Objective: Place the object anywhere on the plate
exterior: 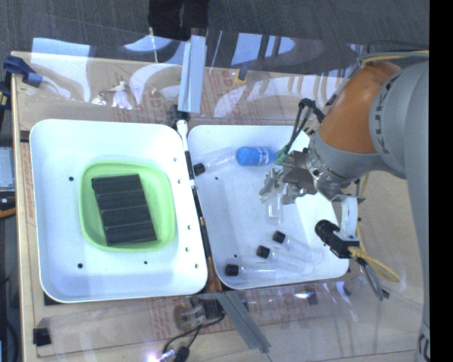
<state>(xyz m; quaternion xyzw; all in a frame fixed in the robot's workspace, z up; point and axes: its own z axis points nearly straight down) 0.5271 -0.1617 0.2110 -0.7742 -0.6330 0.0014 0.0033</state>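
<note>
Where the arm reaches in from the right of the camera view, the gripper (275,194) is seen low over the right bin (234,202), among clear tubes; one clear tube (274,211) lies at its tip, but whether anything is gripped cannot be told. A blue-capped tube (241,156) lies just up-left of it, and black-capped tubes (268,259) are scattered nearer the front wall. In the left bin (53,202), a green plate (162,202) is seen bearing a dark ridged block (122,208).

Glossy green plastic plate (160,202), smooth white bins (53,270), clear plastic tubes (287,261).
</note>
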